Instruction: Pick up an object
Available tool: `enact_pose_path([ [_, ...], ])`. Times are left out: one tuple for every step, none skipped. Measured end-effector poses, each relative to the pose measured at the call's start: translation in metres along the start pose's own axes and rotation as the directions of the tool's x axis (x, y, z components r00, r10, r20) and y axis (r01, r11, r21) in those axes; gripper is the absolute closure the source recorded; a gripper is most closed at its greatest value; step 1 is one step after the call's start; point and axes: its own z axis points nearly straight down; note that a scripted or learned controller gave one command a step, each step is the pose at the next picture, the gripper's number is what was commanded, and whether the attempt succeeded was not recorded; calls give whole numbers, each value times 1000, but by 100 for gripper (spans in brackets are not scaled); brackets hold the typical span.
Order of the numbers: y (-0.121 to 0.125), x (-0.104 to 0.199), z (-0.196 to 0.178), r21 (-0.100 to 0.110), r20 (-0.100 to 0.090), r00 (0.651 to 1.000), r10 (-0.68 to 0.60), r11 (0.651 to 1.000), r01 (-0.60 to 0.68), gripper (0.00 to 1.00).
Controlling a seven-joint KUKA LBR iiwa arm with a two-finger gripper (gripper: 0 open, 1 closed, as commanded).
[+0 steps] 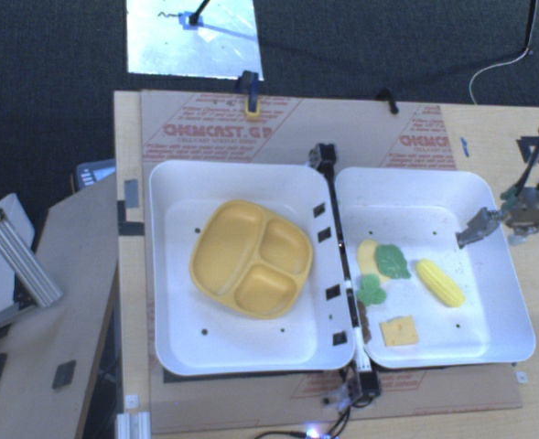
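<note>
A yellow corn cob is seen in the right bin, its long axis slanting from upper left to lower right. The gripper is poised at the bin's right rim, reaching leftward; its state cannot be told.

We see a yellow divided tray in the left bin, beside the right bin.

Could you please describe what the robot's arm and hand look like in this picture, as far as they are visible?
At the right edge, over the right bin, a small part shows. The hand is a grey metal piece, narrow and angular, pointing left into the bin. Behind it sits a blockier grey-brown body with dark parts, and thin dark cables or brackets rise above it. The picture is too blurred for markings.
</note>
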Motion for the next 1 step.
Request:
enact_pose_path([
  [26,20,161,-17,3,1000,-2,1000,2,0],
])
